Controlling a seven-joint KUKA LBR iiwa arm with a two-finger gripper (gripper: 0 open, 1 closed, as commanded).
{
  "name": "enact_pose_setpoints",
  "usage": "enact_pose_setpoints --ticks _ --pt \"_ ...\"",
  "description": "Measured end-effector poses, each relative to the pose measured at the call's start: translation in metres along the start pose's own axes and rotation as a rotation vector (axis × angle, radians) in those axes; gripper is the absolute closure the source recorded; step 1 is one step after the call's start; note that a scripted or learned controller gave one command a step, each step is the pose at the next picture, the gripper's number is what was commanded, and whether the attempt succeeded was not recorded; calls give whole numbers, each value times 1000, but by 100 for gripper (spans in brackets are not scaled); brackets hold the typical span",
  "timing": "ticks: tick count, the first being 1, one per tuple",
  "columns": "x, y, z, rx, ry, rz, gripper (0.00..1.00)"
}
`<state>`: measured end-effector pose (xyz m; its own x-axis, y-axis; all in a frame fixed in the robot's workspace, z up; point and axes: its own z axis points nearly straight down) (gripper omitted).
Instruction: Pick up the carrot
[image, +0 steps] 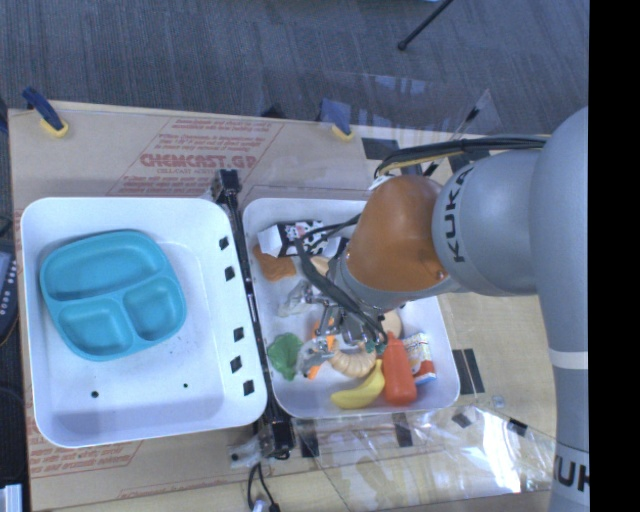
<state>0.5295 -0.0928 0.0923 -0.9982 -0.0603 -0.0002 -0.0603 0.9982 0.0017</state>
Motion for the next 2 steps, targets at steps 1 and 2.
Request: enact_pose_setpoints --ticks 1,2 --pt "42 -18 1 1 3 178 0" --pt "40 -16 -9 0 2 168 100"
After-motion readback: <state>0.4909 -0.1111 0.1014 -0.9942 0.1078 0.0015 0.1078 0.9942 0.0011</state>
